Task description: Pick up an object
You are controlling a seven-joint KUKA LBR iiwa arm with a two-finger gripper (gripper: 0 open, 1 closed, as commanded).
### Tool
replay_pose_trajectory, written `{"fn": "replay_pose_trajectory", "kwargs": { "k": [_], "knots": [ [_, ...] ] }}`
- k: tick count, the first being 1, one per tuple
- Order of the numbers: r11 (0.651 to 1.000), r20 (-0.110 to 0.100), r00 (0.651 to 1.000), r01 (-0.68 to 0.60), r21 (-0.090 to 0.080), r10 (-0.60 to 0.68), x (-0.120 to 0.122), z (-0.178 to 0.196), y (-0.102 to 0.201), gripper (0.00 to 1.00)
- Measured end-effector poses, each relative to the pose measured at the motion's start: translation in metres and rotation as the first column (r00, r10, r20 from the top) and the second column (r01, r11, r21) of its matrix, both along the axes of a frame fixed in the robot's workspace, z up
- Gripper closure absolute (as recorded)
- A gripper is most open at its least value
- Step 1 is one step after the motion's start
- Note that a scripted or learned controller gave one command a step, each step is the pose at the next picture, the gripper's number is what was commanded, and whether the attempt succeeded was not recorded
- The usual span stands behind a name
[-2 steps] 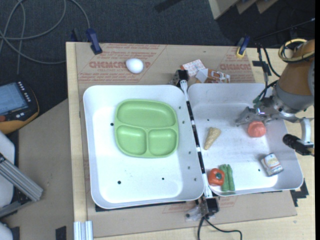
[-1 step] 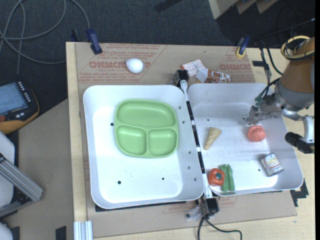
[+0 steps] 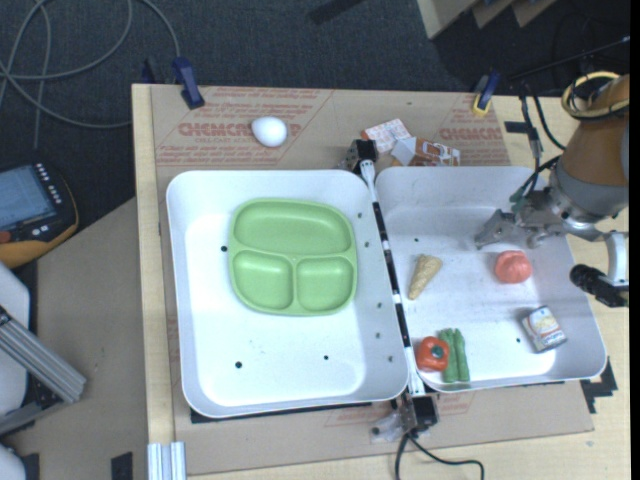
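In the right bin (image 3: 450,203) lie a red round object (image 3: 513,267), a tan cone-shaped piece (image 3: 424,274), a small grey packet (image 3: 543,328), and a red tomato with a green vegetable (image 3: 443,354) at the front rim. My gripper (image 3: 505,230) hangs over the bin's back right part, just above and left of the red round object. Nothing shows between its fingers. The arm's orange band (image 3: 598,148) rises at the right edge.
The left bin (image 3: 200,298) holds a green divided plate (image 3: 293,256). A white ball (image 3: 268,130) and some small packets (image 3: 405,145) lie on the cardboard behind the bins. Blue clamps (image 3: 186,80) grip the board's back edge. Cables run at top left.
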State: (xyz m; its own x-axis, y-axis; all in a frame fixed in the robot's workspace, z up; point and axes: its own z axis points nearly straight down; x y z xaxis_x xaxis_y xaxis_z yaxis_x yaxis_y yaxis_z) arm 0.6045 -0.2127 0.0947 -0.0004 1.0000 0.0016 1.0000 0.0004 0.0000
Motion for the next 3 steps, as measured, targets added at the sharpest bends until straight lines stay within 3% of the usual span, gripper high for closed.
{"fn": "replay_pose_trajectory", "kwargs": {
  "k": [1,2,3],
  "knots": [
    [1.0,-0.002,1.0,0.001,-0.001,-0.001,-0.033,-0.01,0.023,0.0],
    [1.0,0.001,1.0,0.001,-0.002,-0.001,-0.033,0.0,0.023,1.0],
    [1.0,0.003,1.0,-0.002,-0.001,0.002,0.002,0.091,0.128,1.0]
  ]
}}
